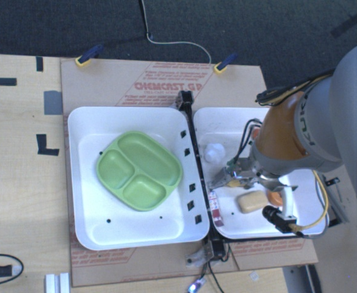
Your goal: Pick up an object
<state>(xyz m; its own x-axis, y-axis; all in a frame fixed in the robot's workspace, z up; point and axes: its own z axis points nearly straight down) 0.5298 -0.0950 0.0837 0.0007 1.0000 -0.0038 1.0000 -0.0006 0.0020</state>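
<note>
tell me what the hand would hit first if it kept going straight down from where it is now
Probably the floor of the right bin. The hand points down over it, with a clear plastic piece on one side and a tan block on the other. Depth is unclear from above.

Green tray point(140, 170) in left bin point(80, 163), arm point(300, 127) over right bin point(227, 118)

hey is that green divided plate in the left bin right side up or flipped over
Right side up. The green plate lies flat in the left bin with its three hollow compartments facing the camera, and nothing in them.
</note>
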